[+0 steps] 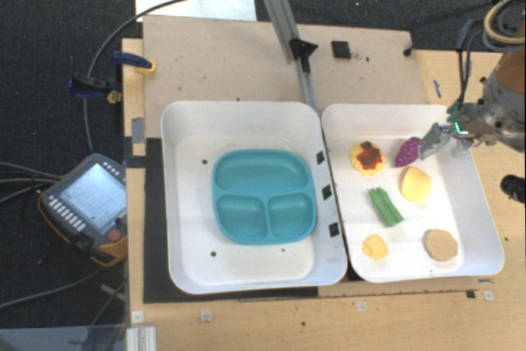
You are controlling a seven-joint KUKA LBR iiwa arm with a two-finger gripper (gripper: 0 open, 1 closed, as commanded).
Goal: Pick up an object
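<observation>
The right bin [485, 210] holds several toy foods. A purple piece [408, 151] lies at its back, beside a yellow and red piece [367, 157]. In front of them are a yellow lemon-like piece [416, 184] and a green piece [385, 206]. A small orange piece [376, 247] and a tan round piece [441, 245] sit near the front wall. My gripper [431, 142] reaches in from the right, low over the back of this bin, its tip right against the purple piece's right side.
The left bin [185, 177] holds a teal divided plate [265, 196]. A grey pole [279, 8] slants across the board behind the bins. A pendant [86, 205] lies off the bench at the left. Cables run along the back.
</observation>
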